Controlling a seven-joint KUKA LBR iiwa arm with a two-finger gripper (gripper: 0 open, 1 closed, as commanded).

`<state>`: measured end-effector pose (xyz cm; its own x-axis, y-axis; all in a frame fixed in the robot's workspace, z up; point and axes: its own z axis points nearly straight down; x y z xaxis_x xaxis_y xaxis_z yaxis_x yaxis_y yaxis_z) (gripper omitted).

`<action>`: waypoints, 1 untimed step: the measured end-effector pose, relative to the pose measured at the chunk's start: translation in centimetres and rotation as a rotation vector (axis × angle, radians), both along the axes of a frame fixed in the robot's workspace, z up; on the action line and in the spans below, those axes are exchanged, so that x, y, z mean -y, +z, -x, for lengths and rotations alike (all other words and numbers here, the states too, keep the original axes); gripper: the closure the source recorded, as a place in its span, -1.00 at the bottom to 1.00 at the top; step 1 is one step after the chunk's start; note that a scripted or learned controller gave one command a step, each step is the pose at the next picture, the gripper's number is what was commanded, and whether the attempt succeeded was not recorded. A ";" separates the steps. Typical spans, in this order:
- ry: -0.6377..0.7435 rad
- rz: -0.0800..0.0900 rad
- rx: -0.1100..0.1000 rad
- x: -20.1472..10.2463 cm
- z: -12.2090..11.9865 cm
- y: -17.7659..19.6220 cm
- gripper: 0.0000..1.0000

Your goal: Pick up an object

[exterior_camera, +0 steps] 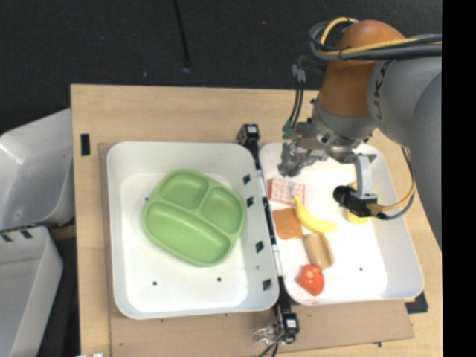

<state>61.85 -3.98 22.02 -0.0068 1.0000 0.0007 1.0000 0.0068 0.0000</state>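
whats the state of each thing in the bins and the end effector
plate: flat in left bin, nothing on it
banana: lying in right bin
hot dog: lying below banana
tomato: loose near front edge
red packet: flat
end effector: above right bin's back left corner

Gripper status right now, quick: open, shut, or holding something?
Gripper: cannot be told; it hangs over the far left corner of the right bin, just beyond the red-and-white packet.

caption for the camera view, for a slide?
KUKA gripper poised over the right bin near a banana and red-patterned packet; green divided plate in the left bin.
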 end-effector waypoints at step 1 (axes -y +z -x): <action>-0.002 0.001 -0.001 -4.5 1.7 -0.2 1.00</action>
<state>60.12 0.51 21.78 -0.0049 1.0000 0.0001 1.0000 0.0049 -0.0010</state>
